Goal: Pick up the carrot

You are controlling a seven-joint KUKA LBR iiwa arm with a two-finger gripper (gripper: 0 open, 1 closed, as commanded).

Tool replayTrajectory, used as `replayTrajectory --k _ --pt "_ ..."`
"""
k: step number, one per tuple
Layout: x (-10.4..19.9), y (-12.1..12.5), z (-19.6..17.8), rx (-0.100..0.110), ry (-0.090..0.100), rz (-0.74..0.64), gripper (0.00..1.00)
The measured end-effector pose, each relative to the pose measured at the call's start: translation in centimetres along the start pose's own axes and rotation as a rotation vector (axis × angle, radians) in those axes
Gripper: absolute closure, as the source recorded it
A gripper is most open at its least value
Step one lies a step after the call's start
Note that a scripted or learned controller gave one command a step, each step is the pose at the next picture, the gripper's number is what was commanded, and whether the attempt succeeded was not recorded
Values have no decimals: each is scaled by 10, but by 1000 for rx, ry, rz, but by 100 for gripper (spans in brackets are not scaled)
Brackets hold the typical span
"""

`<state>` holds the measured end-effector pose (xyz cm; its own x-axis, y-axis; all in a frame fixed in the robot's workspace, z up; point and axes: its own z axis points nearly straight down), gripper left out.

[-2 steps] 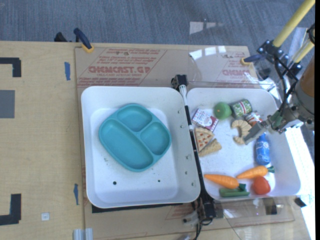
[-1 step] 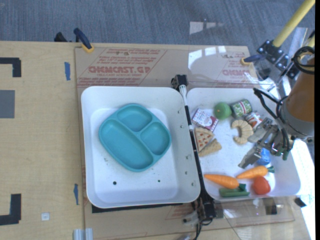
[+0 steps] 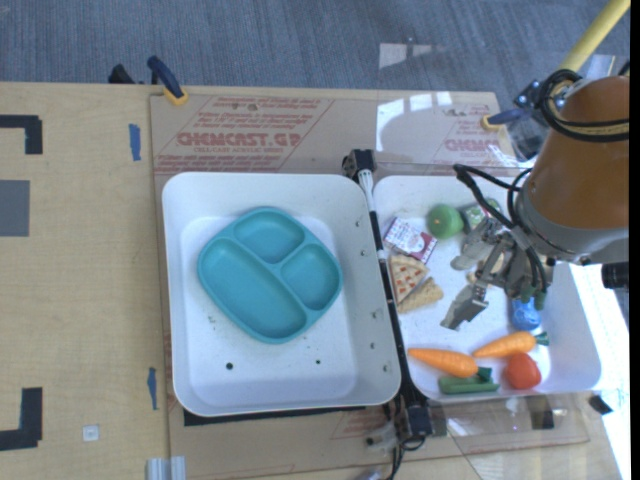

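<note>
Orange and tapering, one carrot [image 3: 443,360] lies along the near side of the right bin [image 3: 585,368], its green end touching a dark green piece [image 3: 468,386] just in front of it. A second, smaller carrot [image 3: 506,345] lies just to the right of the first, tilted, with a red tomato [image 3: 522,371] touching its near side and a blue object [image 3: 526,315] just beyond it. The gripper [image 3: 475,296] hangs over the middle of that bin, above and beyond the first carrot and apart from it; its metal fingers [image 3: 462,313] point down toward the left with nothing visible between them, and whether they are spread or closed I cannot tell. Toward the bin's far side sit a green, round fruit [image 3: 445,219] and, beside it to the left, a red-and-white packet [image 3: 408,237]. Between the packet and the first carrot lies a pizza slice [image 3: 408,277] next to a tan wedge [image 3: 421,296]. The left bin [image 3: 185,298], touching the right bin along their shared edge, holds a teal divided plate [image 3: 268,273] with three compartments.
</note>
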<state>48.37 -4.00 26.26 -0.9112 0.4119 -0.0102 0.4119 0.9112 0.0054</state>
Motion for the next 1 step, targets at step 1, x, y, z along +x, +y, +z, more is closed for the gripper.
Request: replayTrajectory --k 1 --pt "-13 -38 47 3 12 -255 0"
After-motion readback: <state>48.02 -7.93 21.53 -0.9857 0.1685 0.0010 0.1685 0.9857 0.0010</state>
